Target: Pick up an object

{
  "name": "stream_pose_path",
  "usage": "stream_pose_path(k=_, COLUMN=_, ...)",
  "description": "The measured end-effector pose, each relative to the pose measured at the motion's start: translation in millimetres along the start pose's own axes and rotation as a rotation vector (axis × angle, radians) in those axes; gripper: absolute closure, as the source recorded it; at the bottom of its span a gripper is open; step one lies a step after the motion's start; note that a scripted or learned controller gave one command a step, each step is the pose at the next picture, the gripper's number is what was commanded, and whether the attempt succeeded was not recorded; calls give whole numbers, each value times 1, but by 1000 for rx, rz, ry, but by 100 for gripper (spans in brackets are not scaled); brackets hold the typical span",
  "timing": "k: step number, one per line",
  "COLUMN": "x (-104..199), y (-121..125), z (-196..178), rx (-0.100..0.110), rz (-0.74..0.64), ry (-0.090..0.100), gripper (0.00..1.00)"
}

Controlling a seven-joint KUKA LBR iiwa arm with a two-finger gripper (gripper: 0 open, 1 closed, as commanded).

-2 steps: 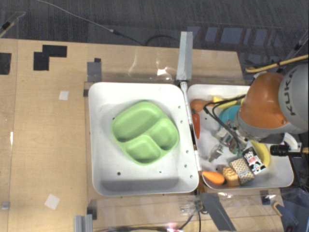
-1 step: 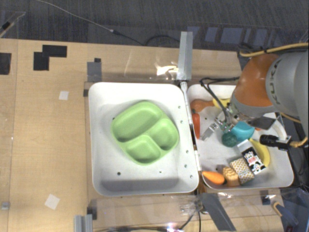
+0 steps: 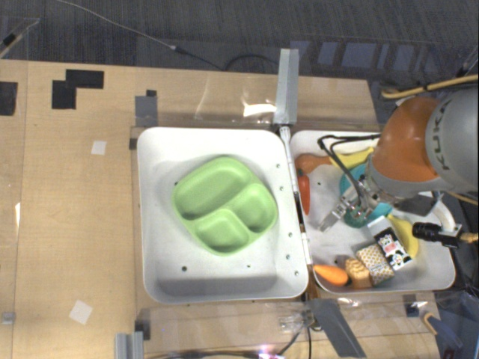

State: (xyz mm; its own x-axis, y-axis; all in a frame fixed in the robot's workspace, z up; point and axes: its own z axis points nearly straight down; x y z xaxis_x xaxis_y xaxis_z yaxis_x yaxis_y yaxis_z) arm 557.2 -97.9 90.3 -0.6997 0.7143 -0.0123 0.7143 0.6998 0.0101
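- My gripper (image 3: 346, 214) was down inside the right bin (image 3: 441, 279), over the bare white floor near that bin's middle, with the orange band of my arm (image 3: 408, 144) directly above it in the camera view.
- Its two fingers stood apart and nothing lay between them; I was holding no object.
- The nearest candidate was a teal-and-white piece (image 3: 374, 214) just beside the fingers on the arm's side. It may have been touching one finger, though the wrist crowded it and I could not tell.
- The red item (image 3: 304, 193) lay on the other side, toward the wall between the bins, its long axis running along that wall and so roughly across my line of reach.
- Toward the near edge of the bin sat the orange piece (image 3: 331, 274), a tan block (image 3: 372, 264), a black-and-white carton (image 3: 393, 249) and a yellow banana-like shape (image 3: 406, 235), packed close together.
- I judged the red item the cleaner target, since it lay apart from the cluster, though the wall beside it left little room for a finger.
- The bin floor was smooth and shallow, so things would slide if nudged.
- The left bin (image 3: 157, 275) held a green divided tray (image 3: 224, 204), well apart from my tool.
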Motion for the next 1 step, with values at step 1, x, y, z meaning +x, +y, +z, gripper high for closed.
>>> stream_pose_path(k=1, x=-4, y=3, z=-14, rx=-8, rz=-5, ry=-14, gripper=100)
